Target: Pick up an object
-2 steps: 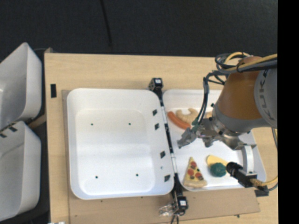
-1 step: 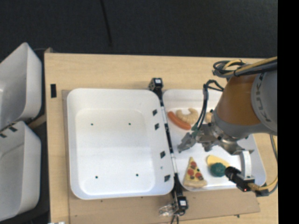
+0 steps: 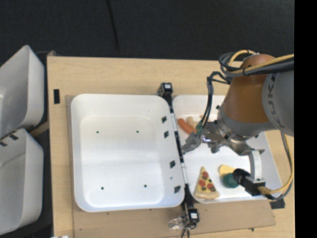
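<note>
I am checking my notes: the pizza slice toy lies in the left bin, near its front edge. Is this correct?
Not quite. The camera view shows the pizza slice toy in the right bin, not the left bin. It does lie near the front edge.

A light wooden bench [image 3: 119,76] carries two shallow white bins side by side. The left bin [image 3: 79,133] has rounded corners and a few small dark dots on its floor. The right bin [image 3: 190,103] touches it along a shared rim fitted with small black clips [image 3: 165,89]. Two white blocks [image 3: 20,88] stand at the far left, off the bench. Behind the bench lies a dark floor [image 3: 148,19].
</note>
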You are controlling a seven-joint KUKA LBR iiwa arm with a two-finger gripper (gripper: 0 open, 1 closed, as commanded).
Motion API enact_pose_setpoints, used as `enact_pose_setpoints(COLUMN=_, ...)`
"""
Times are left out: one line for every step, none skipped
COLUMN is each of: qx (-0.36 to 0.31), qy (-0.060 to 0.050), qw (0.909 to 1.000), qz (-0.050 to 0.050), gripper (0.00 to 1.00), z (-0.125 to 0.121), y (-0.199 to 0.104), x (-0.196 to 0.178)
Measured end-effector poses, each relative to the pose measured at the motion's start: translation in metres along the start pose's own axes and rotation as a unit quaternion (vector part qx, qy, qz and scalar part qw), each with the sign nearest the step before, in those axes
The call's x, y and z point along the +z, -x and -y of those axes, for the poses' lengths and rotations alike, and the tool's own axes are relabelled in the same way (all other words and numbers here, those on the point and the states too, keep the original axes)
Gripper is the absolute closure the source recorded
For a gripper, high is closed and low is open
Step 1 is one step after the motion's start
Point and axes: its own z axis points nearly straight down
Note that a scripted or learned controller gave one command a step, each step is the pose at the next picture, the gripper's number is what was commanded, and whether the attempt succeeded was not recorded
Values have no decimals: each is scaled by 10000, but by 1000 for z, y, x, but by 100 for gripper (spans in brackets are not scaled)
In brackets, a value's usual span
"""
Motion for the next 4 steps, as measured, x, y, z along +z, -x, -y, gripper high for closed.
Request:
enact_pose_setpoints(qx=57, qy=-43, qw=10000, qz=18, gripper=0, z=7, y=58, x=40)
enact_pose_setpoints(qx=-35, qy=46, qw=10000, qz=-16, gripper=0, z=2, y=-31, x=-80)
enact_pose_setpoints(qx=-9, qy=70, qw=10000, qz=-9, gripper=0, z=-6, y=-60, x=-222)
enact_pose_setpoints(qx=-10, qy=24, qw=10000, qz=-9, gripper=0, z=3, y=-111, x=-294)
